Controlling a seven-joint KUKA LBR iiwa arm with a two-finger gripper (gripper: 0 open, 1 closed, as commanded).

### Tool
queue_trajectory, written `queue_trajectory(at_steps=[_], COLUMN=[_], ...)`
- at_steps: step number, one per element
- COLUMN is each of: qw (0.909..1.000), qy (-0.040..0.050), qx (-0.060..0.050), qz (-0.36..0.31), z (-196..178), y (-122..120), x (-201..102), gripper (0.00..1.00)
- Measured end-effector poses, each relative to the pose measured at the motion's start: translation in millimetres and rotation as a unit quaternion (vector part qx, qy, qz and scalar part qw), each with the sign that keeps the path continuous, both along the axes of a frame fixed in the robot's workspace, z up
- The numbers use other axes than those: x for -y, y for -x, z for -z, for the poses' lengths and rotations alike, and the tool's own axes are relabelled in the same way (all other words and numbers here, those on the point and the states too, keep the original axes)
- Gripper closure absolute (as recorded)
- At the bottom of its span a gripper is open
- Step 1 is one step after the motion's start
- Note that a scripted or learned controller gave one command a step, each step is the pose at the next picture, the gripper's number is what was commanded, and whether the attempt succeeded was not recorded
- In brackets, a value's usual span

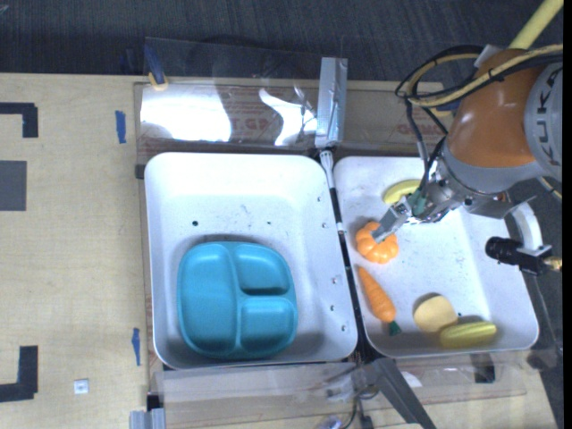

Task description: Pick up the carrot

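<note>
At the near edge of the right bin [523, 324] lie a yellow banana-like piece [466, 332] and, touching it, a pale rounded potato-like piece [433, 311], both smooth plastic. Just left of them, against the bin's left wall, lies the carrot [376, 295]: a slim orange cone with a matte plastic look. Its long axis runs diagonally, the small dark green stem end toward the near right and the other end toward the far left. In the left bin [170, 186] sits a glossy teal divided plate [237, 298] with three rounded compartments. Beyond the carrot, close to it but apart, sits a small ribbed orange pumpkin [377, 243]. The gripper [389, 226] reaches in from the right, its tip at the pumpkin's top; whether its jaws are spread or closed cannot be told. Farther back a curved yellow piece [401, 189] shows beside the arm's orange band [492, 123]. Behind the bins stands a clear, reflective plastic sheet [223, 114].
</note>
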State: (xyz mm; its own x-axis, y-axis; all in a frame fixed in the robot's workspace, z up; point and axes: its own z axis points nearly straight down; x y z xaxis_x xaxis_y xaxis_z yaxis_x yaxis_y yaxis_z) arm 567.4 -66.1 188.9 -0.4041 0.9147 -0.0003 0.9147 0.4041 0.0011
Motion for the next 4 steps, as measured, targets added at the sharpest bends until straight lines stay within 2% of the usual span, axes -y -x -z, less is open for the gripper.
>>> queue_trajectory(at_steps=[1,2,3,4], qw=[0.9985,0.9921,0.9762,0.9762], qy=[-0.0004,0.0008,0.0011,0.0026], qx=[-0.001,0.003,0.003,0.007], qz=[-0.054,-0.125,-0.217,-0.217], z=[4.2,86.6,102.1,89.8], y=[13.0,-15.6,-44.6,-46.9], x=[-0.7,30.4,47.8,47.6], gripper=[0.0,0.0,0.0,1.0])
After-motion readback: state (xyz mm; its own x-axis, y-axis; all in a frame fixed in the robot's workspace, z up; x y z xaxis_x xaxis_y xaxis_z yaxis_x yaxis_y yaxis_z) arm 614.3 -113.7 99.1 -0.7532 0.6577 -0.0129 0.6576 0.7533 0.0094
